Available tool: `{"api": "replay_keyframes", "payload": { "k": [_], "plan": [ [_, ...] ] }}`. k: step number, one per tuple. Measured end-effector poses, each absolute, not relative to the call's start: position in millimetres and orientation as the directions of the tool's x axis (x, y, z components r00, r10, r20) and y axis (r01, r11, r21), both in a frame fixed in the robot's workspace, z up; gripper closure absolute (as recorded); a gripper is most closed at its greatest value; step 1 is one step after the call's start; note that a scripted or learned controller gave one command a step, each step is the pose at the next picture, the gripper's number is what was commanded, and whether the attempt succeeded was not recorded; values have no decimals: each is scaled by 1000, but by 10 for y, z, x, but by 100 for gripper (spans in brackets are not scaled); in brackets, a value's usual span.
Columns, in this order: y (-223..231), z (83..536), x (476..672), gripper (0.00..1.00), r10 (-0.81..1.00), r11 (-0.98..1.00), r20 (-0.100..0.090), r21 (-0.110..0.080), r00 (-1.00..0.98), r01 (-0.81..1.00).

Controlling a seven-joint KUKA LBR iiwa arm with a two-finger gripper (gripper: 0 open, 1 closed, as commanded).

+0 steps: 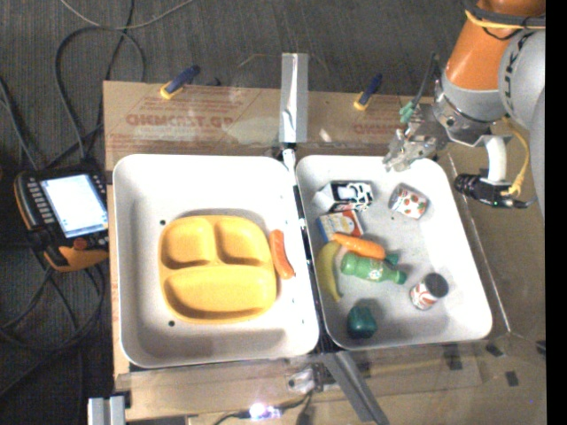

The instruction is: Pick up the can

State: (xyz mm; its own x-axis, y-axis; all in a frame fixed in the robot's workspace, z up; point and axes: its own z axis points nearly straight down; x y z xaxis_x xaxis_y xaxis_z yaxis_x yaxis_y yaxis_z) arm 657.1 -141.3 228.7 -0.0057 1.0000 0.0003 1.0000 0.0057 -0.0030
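Note:
The can (427,291) is small, white and red with a dark top, and stands near the front right of the right bin (474,312). My gripper (406,152) hangs over the back rim of that bin, well behind the can and a little to its left. Nothing shows in it. The grey arm with its orange band comes in from the upper right.
The right bin also holds a white object with red spots (408,202), a black-and-white box (352,190), a small carton (341,224), a carrot (359,246), a green bottle (372,270), a banana (330,273) and a dark green piece (361,319). A yellow tray (217,266) and an orange stick (282,253) lie in the left bin.

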Motion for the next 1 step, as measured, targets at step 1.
{"api": "replay_keyframes", "payload": {
  "k": [1],
  "plan": [
    [-1415,2286,6570,0,1000,5,-1,-4,-5,1000]
  ]
}}
